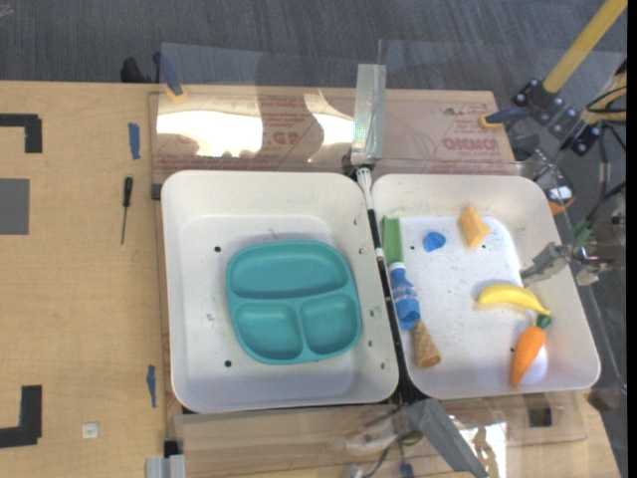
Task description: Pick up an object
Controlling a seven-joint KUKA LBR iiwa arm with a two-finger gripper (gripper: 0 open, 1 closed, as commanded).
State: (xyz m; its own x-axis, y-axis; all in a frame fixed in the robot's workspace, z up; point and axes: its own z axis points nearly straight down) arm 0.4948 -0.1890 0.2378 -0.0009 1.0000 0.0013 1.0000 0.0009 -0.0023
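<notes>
Banana (512, 298): one, being kept in right bin (488, 371) near carrot (527, 353) | also counted: one blue marker (403, 298), one cone (426, 345), one teal tray (292, 301) in left bin (189, 267) | gripper (545, 264): state cannot be told

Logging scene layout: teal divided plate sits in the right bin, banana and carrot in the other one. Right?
Not quite. The camera view shows the teal divided plate in the left bin, not the right. The banana and carrot lie in the other one, the right bin, as you said.
</notes>
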